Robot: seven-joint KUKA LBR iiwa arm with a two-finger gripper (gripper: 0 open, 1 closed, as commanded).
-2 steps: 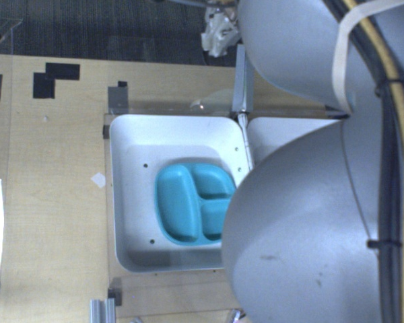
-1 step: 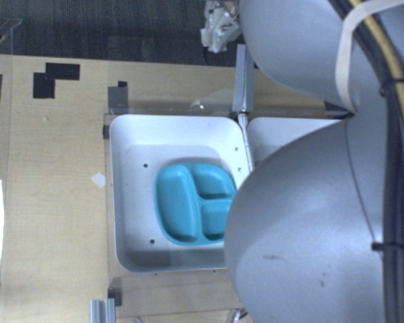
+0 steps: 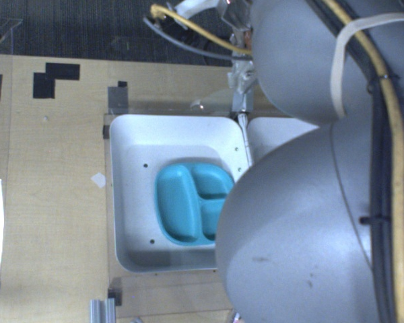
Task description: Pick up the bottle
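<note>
The grey arm (image 3: 310, 200) bulks across the right half of the camera view and covers most of the right bin (image 3: 276, 132). In the left bin (image 3: 131, 180) lies a blue divided plastic tray (image 3: 185, 204), its right part behind the arm. I can make out no bottle, and whatever lies in the right bin is hidden by the arm.
Yellow and white cables (image 3: 188, 25) loop over the bench at the top. A metal bracket (image 3: 241, 89) stands at the far end of the wall between the bins. Tan bench surface (image 3: 47, 180) with black markers (image 3: 54, 79) lies to the left.
</note>
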